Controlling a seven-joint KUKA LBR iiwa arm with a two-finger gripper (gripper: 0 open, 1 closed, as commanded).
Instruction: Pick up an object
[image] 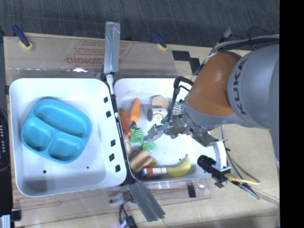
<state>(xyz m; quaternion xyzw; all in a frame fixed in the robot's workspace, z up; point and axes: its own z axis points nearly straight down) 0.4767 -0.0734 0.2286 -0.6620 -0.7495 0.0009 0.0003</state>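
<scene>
Your arm (237, 91), grey with its orange band, is nearest the lens and reaches in over the right bin (142, 87). Its claw (153, 133) sits low near the middle of that bin, fingers slightly spread, and you can see nothing pinched between them. Just left of the claw lies a green ridged piece (137, 136), with a second green piece (148, 146) just below the claw. You have a carrot (135, 109) above the green piece, a tan block (159, 100) to the carrot's right, and a banana (179, 167) along the bin's near wall beside a marker-like tube (153, 172). Left of the right bin, the other bin (57, 177) holds a blue divided tray (56, 129).
</scene>
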